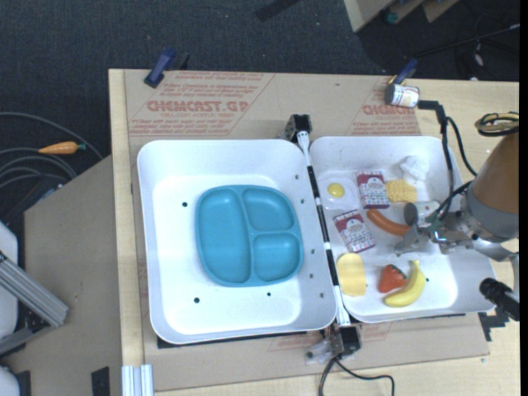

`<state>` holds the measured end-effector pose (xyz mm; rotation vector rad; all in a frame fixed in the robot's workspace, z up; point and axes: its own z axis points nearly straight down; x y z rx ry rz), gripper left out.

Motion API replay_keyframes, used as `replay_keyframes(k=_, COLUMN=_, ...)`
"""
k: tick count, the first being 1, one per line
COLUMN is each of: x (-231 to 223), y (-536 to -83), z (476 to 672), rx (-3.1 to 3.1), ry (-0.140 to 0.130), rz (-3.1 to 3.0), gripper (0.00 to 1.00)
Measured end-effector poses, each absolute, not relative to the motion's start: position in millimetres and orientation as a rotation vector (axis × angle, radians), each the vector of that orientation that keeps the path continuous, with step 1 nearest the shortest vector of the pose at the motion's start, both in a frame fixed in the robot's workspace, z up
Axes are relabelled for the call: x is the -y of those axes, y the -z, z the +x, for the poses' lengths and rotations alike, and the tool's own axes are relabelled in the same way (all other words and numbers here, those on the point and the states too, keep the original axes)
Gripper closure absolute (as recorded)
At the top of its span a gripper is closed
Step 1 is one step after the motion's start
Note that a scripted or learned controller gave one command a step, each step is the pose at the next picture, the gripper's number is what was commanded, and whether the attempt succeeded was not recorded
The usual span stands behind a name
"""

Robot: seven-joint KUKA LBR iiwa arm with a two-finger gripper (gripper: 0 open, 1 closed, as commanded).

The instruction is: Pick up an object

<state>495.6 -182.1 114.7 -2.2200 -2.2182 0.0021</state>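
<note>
A pale wooden bench (206,106) with red printed lettering is sitting on dark carpet (124,15), bearing two shallow white bins. The grey two-finger gripper (422,231) is hanging over the right-hand white bin (355,151); whether it is spread or pressed together cannot be told. An orange toy sausage (386,221) is lying just beside it, a yellow plastic banana (409,287) below it, and a blue divided plastic plate (247,233) well off to its left.

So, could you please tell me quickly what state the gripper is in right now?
Gripper: low in the right bin beside the hot dog; open or closed cannot be told.
</note>
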Motion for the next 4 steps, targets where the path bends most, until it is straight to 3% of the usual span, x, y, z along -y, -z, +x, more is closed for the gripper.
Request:
replay_keyframes(k=1, x=93.8, y=-84.1, z=515.3, rx=2.220, ry=-0.001, rz=-2.217, gripper=0.00)
replay_keyframes(k=2, x=91.6, y=-84.6, z=564.9, rx=2.222, ry=0.000, rz=-2.220, gripper=0.00)
replay_keyframes(k=3, x=98.7, y=-84.9, z=635.0, rx=2.223, ry=0.000, rz=-2.220, gripper=0.00)
replay_keyframes(k=4, x=97.8, y=-85.1, z=666.8, rx=2.224, ry=0.000, rz=-2.220, gripper=0.00)
